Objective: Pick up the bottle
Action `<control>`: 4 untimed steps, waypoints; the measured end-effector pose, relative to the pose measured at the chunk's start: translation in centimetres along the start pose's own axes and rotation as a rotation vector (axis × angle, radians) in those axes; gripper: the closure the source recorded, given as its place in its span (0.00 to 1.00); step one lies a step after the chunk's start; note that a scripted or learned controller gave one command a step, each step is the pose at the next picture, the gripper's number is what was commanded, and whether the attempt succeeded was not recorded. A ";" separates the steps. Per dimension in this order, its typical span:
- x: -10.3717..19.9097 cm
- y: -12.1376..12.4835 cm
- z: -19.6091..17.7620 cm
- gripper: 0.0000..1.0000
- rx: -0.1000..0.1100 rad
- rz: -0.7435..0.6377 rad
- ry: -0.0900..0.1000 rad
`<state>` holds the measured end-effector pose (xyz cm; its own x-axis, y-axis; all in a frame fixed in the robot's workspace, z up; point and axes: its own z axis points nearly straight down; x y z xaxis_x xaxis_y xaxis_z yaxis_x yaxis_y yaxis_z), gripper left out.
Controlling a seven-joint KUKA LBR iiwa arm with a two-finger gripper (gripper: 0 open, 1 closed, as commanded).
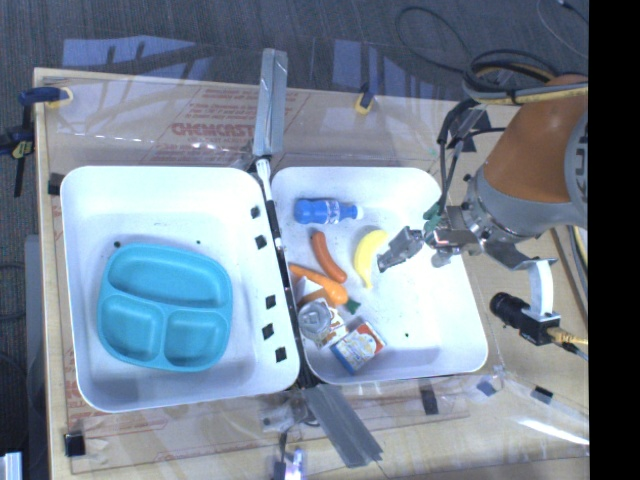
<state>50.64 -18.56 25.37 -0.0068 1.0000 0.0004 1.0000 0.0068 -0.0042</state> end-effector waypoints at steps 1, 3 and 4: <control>0.3 8.1 4.9 0.00 0.000 0.013 -0.001; 4.6 15.2 16.1 0.00 -0.003 0.033 0.000; 4.7 15.0 15.4 1.00 0.006 0.028 0.000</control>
<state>65.57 -13.75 9.90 0.0207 0.9998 0.0003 0.9997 -0.0207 -0.0100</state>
